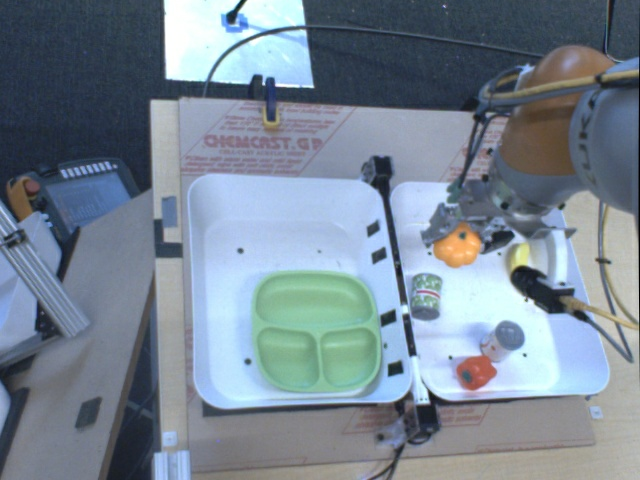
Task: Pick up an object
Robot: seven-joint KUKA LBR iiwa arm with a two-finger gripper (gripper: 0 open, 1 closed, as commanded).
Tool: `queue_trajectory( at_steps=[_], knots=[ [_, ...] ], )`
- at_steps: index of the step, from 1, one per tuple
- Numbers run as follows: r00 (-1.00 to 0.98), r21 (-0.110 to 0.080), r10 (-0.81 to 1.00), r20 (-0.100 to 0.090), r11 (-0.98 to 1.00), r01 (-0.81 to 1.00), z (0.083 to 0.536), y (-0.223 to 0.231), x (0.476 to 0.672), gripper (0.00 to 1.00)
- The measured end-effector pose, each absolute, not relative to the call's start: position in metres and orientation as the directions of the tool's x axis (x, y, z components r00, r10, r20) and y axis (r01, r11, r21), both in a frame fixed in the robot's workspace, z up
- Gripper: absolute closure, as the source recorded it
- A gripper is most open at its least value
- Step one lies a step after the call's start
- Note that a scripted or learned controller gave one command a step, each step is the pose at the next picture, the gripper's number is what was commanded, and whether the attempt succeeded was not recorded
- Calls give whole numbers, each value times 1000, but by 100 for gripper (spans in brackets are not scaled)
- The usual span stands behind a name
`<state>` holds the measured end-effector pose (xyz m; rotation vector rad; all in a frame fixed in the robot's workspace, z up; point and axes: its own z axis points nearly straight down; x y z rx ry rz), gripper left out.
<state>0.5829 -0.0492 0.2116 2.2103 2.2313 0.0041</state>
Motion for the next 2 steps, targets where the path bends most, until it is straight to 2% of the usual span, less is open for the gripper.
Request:
queue_trajectory(
  at_steps=[2],
  knots=[
    [-10,3,1000,2,10,1000,203,57,623,100]
  ],
)
